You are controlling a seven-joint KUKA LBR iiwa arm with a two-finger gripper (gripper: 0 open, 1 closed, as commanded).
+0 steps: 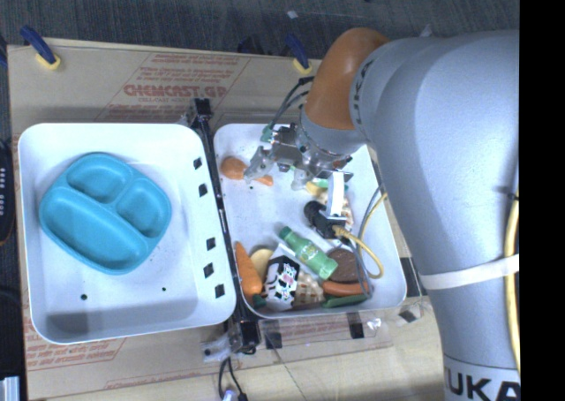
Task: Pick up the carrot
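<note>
Camera view looks down at a slant on a counter [177, 81] covered with printed cardboard, carrying two shallow white bins side by side. The left bin [53, 302] holds a blue divided plate [104, 210], lying toward its upper left. The right bin [388, 258] holds the clutter: the carrot [248, 268] lies along that bin's left wall, low in the bin, slanting with its narrow end pointing up-left and its thick end down among a heap of toys. Just beside it sit a pale rounded piece [261, 258], a black-and-white cow figure [283, 283] and a green bottle [308, 252] lying tilted. A small orange rounded object [233, 168] rests near the bin's upper left corner. The grey arm [441, 170] with its orange band [340, 72] reaches in from the right, and the gripper [284, 161] hangs over the upper part of the right bin, well apart from the carrot. Whether the fingers are spread or pressed together cannot be told, as the wrist hardware masks them.
</note>
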